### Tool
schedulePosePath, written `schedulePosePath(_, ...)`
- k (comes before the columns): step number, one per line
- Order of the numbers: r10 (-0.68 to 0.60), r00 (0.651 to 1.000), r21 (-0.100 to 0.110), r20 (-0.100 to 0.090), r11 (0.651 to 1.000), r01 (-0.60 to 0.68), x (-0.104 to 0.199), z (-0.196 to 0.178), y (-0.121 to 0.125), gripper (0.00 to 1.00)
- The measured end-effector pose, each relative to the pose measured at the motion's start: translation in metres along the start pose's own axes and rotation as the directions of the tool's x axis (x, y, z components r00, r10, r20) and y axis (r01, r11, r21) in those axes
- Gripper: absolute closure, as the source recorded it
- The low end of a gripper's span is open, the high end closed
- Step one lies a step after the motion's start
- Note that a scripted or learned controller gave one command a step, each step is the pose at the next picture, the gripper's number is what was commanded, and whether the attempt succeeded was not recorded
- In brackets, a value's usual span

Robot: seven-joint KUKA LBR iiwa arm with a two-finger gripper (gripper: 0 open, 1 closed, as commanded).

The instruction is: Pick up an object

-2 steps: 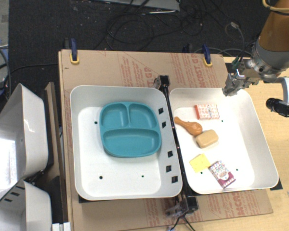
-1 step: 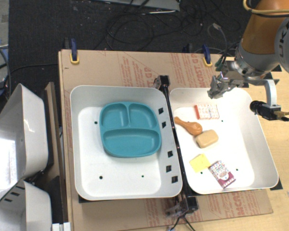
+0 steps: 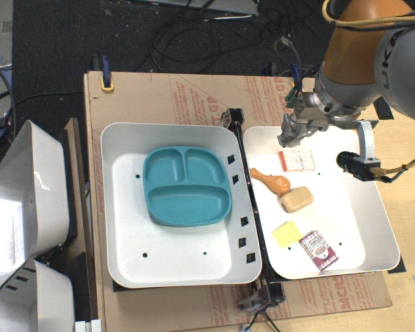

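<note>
The end effector [image 3: 290, 138], grip state unclear, hangs above a flat white-and-red packet [image 3: 297, 160] in the right bin [image 3: 373, 234].

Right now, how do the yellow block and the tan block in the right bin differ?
The yellow block is flat, square and bright; the tan block is thicker, rounded and dull beige. The yellow block lies nearer the bin's front, the tan block mid-bin beside the orange piece. Both lie loose in the right bin, ungrasped.
</note>
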State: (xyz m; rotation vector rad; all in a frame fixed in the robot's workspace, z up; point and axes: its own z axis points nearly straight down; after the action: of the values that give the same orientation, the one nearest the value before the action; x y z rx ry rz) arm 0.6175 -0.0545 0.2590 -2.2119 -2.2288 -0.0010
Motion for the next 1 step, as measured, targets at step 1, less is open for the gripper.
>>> schedulePosePath(1,-0.001,1.0,0.001,-0.001,1.0,0.001,0.0554,-0.0025,-0.0189,1.0)
